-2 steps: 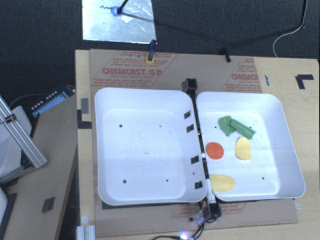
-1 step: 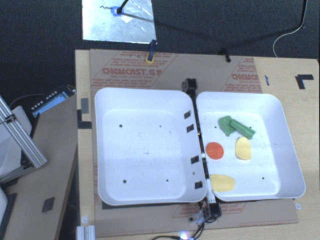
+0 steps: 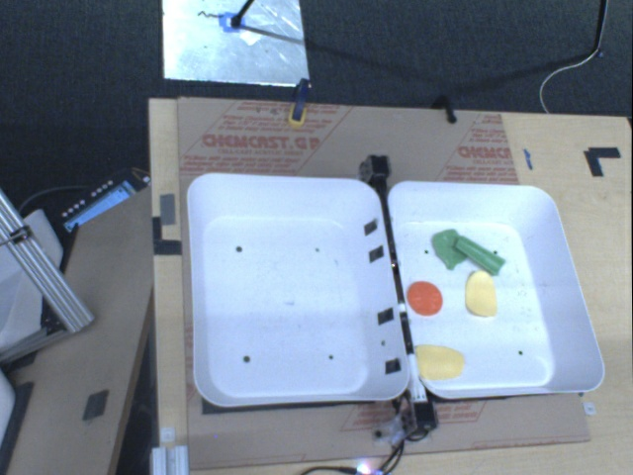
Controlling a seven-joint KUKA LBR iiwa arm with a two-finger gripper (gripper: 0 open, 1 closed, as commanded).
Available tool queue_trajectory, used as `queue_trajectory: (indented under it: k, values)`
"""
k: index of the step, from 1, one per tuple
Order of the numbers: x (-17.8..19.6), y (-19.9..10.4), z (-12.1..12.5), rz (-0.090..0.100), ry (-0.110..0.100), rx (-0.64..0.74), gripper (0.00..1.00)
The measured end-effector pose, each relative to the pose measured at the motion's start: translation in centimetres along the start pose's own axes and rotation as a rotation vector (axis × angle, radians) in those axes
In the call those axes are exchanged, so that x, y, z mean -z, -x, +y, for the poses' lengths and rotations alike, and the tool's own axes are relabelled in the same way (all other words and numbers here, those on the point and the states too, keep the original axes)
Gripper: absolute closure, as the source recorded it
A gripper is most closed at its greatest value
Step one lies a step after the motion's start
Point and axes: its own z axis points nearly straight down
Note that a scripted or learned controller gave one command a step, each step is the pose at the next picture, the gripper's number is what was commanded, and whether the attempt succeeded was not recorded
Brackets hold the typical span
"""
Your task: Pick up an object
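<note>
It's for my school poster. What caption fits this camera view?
Right white bin holds a green piece, orange disc and two yellow pieces.

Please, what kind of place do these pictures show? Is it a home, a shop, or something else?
Most likely a robotics lab or test bench, not a home. Two shallow white bins sit side by side on a board laid over dark carpet, small toy-like pieces such as a green object lie in the right one, and cables run across the floor.
</note>
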Motion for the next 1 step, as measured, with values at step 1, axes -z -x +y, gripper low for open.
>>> queue_trajectory:
  k: [1]
  values:
    - [1.14,-0.01,0.07,-0.001,0.004,0.002,1.00]
